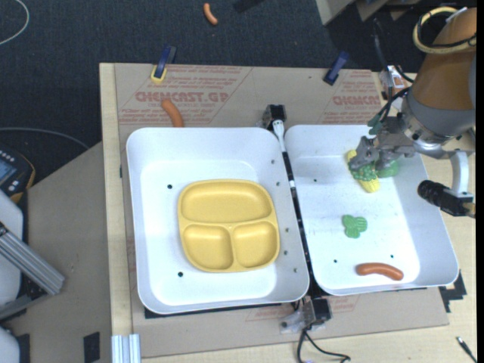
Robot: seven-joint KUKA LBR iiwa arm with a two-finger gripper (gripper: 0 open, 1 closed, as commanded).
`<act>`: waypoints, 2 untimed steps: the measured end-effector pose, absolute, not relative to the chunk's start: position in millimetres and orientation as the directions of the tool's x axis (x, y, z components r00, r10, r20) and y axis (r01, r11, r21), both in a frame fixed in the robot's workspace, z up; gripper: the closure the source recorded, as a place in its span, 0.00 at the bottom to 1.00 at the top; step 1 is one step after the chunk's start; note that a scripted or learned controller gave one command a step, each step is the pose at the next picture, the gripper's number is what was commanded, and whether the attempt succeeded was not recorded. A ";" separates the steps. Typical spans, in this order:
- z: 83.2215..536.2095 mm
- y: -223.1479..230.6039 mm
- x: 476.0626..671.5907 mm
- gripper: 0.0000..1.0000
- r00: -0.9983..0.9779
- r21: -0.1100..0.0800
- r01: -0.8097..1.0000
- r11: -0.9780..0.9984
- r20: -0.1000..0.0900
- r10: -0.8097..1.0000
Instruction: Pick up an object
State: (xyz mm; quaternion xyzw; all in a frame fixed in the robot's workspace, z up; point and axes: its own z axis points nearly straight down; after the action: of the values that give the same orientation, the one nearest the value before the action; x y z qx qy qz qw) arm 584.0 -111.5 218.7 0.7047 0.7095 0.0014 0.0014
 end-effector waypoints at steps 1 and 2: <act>230.8 -60.5 610.4 1.00 -0.006 0.005 1.000 0.006 0.000 1.000; 237.3 -14.8 637.5 1.00 -0.006 0.005 1.000 0.006 0.001 1.000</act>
State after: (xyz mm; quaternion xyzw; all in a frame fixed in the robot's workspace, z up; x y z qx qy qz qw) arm 637.5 -14.8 237.3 0.7049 0.7093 0.0022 0.0016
